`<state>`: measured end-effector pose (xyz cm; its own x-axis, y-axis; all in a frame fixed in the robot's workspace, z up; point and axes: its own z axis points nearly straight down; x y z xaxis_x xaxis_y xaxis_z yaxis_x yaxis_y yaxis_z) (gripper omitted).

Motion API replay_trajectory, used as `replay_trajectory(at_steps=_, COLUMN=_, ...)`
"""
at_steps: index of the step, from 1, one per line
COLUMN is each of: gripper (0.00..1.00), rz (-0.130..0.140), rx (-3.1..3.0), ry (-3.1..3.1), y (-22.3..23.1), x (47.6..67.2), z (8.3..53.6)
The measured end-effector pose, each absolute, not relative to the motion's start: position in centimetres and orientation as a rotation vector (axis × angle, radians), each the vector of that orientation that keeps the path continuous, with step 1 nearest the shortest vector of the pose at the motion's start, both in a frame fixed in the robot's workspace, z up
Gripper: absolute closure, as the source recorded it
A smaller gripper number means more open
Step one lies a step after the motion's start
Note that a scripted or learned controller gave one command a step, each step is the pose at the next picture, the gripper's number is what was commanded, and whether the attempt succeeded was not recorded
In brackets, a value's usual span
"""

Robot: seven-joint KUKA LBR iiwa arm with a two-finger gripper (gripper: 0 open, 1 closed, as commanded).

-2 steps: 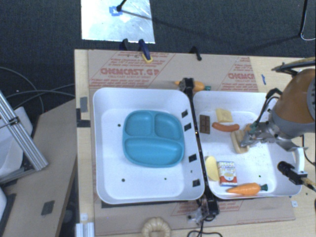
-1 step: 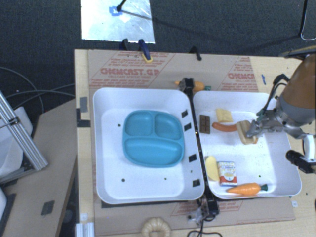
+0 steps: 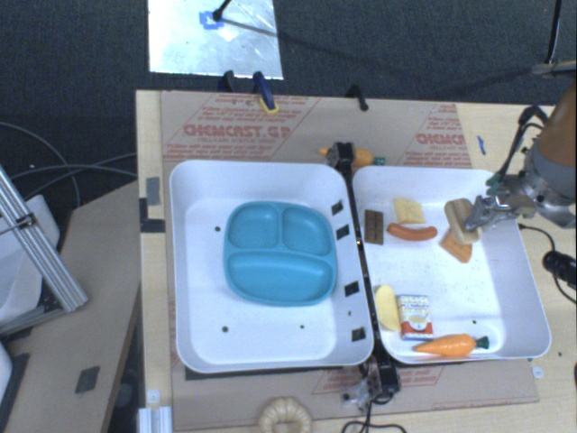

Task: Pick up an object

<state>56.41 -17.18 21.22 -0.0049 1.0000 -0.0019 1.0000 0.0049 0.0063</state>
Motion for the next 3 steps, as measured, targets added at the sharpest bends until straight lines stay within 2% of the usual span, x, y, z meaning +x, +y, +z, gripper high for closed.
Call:
replay_trajectory(at_steps=1, gripper=1.00, rz=0.003, rx=2.215, ry=2.225, y=-17.2, x=56.5, z=22.5)
replay_trajectory(at_steps=2, gripper=1.00, rz=0.001, rx=2.212, ry=2.231, y=-11.3, x=56.0, z=21.9)
replay_trajectory(at_steps=3, gripper=1.00, rz=0.002, rx=2.212, ry=2.231, y=-6.5, x=56.7, z=21.4)
